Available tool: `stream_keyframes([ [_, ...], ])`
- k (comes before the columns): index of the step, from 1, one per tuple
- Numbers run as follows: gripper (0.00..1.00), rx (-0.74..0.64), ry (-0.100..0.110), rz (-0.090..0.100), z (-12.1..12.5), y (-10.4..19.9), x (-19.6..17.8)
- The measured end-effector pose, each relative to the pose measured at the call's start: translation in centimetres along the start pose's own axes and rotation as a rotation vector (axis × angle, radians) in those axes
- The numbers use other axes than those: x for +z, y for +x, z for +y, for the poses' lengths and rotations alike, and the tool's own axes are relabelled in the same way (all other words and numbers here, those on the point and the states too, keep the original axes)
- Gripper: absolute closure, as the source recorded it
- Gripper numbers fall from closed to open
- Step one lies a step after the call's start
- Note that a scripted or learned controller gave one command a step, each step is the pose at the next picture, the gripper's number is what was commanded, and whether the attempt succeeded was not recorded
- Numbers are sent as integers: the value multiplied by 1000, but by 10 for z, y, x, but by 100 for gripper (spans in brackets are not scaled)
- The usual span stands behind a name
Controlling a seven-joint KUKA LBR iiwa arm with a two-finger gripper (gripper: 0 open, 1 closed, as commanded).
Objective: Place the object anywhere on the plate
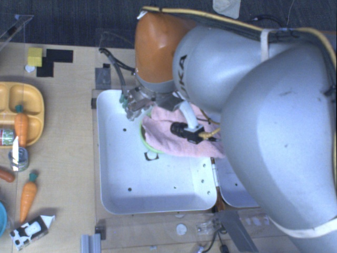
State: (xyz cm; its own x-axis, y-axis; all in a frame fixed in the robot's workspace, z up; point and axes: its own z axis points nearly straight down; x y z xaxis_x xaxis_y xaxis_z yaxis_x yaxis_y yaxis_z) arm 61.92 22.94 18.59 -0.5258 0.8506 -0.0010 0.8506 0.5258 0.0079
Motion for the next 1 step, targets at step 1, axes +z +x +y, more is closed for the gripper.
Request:
stream_keyframes([
  [1, 100, 219, 1, 0, -42, 0, -33],
])
